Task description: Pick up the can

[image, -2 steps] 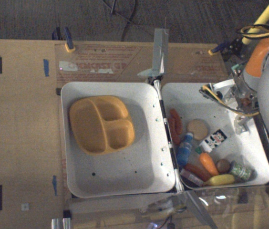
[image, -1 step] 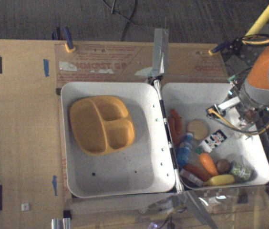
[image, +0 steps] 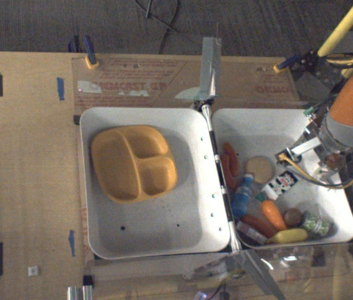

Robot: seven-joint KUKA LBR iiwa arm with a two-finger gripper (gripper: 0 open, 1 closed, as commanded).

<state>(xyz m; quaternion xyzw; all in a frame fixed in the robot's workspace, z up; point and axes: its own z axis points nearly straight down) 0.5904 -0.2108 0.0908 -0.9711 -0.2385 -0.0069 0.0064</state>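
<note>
- Can (image: 317, 224): green-labelled (label blurred), lying in right bin's (image: 345, 233) near corner, touching the banana (image: 290, 235).
- Gripper (image: 328, 162): above the can, toward the bin's far side; grip state unclear.
- Advice: descend squarely over the can, avoiding the banana.

Grey arm (image: 345, 133), orange band, yellow cables
</note>
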